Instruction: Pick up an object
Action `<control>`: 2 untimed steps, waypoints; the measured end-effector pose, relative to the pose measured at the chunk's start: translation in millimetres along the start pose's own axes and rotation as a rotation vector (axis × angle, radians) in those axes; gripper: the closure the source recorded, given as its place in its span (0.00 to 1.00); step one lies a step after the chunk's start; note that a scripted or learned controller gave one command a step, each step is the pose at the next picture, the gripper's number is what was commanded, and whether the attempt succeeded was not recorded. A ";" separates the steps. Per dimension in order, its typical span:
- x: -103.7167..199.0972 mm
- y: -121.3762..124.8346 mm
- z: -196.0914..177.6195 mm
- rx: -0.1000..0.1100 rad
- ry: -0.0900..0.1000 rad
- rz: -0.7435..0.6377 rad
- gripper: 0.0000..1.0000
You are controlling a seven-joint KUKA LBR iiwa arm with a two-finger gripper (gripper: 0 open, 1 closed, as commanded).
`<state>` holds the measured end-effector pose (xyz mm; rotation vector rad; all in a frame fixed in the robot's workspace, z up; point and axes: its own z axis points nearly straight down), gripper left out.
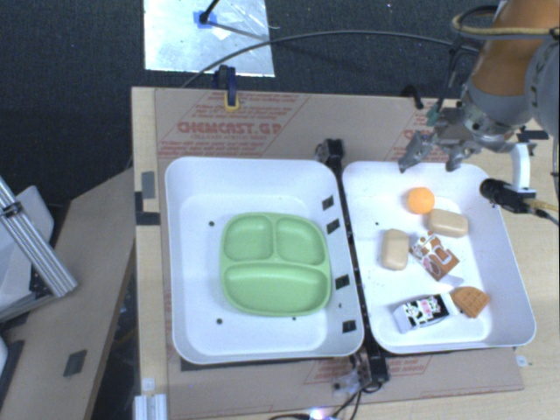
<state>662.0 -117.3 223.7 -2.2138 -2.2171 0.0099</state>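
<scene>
The gripper hangs at the upper right of the frame, above the right bin's far rim, fingers spread and pinching nothing; nearest below lies the orange ball, apart from the tan blocks; likely light, smooth, prone to roll; best pinched across its middle.

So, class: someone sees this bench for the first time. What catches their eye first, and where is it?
Probably the green divided plate, alone in the left bin. Next, the small orange ball among the snack-like items in the right bin, and the arm's end effector hovering above that bin's far edge.
</scene>
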 end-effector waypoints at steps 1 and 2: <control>0.2 2.4 -7.8 -0.012 -0.002 -0.002 0.00; -4.3 5.4 34.9 -0.010 -0.002 0.000 0.00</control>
